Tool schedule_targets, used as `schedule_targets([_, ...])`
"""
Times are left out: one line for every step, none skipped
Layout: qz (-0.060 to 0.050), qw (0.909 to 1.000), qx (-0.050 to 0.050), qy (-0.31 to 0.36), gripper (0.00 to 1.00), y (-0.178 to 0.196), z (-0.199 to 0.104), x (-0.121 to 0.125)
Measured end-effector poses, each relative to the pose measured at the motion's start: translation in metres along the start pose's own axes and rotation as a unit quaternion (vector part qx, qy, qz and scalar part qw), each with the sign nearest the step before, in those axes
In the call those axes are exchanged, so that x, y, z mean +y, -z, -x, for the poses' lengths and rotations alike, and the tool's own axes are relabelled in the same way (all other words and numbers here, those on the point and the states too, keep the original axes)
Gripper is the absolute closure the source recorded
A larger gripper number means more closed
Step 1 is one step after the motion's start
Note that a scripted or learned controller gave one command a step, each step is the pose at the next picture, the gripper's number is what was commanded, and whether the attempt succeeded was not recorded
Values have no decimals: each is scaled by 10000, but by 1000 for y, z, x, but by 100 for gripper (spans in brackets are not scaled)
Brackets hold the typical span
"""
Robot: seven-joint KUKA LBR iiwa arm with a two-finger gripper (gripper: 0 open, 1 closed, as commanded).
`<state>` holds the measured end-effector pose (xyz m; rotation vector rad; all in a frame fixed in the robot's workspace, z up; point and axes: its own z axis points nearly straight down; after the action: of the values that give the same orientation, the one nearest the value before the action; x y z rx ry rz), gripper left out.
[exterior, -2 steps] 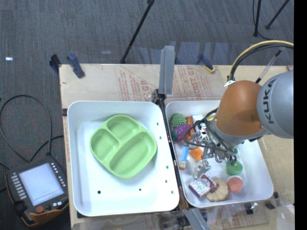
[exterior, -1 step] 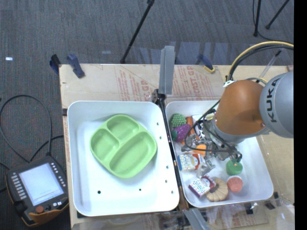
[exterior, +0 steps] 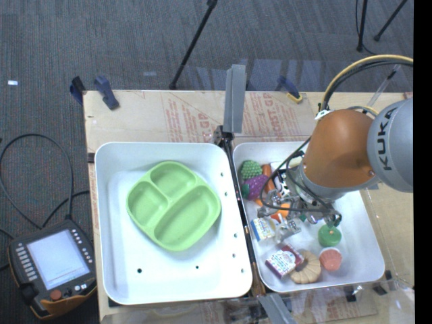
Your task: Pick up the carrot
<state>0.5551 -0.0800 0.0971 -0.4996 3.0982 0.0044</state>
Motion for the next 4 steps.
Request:
schedule_targets([-1, 9977, 25, -684, 100, -10, -62, 19])
schedule_targets([-11, 9977, -1, -681, 0, -9, -60, 19])
schedule_targets([-6, 9885, 13, -1510, 0, -10, -9, -5])
schedule_targets([-1, 9889, 13, -1486, 100, 0, -8, -4])
